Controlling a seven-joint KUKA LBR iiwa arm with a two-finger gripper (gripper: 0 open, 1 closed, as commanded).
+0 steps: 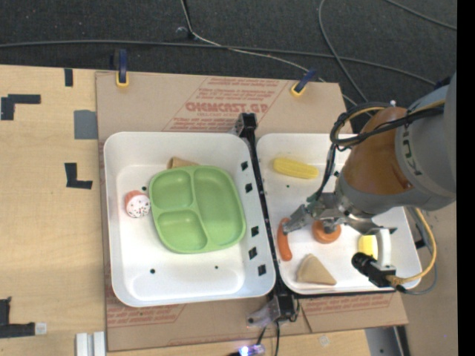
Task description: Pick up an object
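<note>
Camera view: gripper [320, 223] low in right bin [297, 148], over orange round object [325, 233] beside carrot [284, 245]; fingers' spread impossible to tell; best to centre over orange piece, descend straight, close firmly, avoid nudging carrot or tan wedge [315, 271].
</note>
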